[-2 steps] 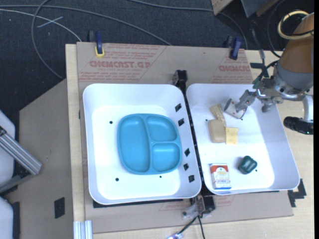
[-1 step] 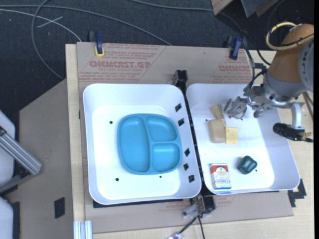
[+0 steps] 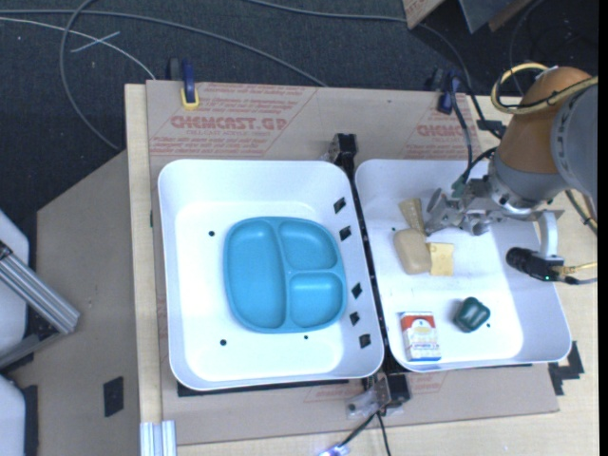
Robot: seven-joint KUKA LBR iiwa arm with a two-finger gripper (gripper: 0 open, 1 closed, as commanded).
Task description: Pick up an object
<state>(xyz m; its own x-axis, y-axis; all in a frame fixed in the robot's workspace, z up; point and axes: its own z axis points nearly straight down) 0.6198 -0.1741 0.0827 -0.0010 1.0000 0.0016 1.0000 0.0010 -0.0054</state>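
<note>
Viewed from above at a slant, the surface carries two shallow white bins side by side. The left bin holds a blue divided plate with three compartments, lying flat near the bin's middle. The right bin holds four small things. A tan block lies toward the bin's left side, and a small yellow piece lies just beside it on the right, the two apparently touching. A pale tan piece lies just above the block, nearer the far wall. A small red-and-white carton rests against the near wall, and a dark green object sits near it to the right, apart from it.

The grey arm with its orange band reaches in from the right over the far part of the right bin. Its pincer is low over the bin, just right of the pale tan piece and above the yellow piece. Whether the pincer is released or clenched cannot be told, since its metal parts merge against the white floor; nothing is seen grasped. A dark cable connector hangs below the wrist, over the bin's right part.
</note>
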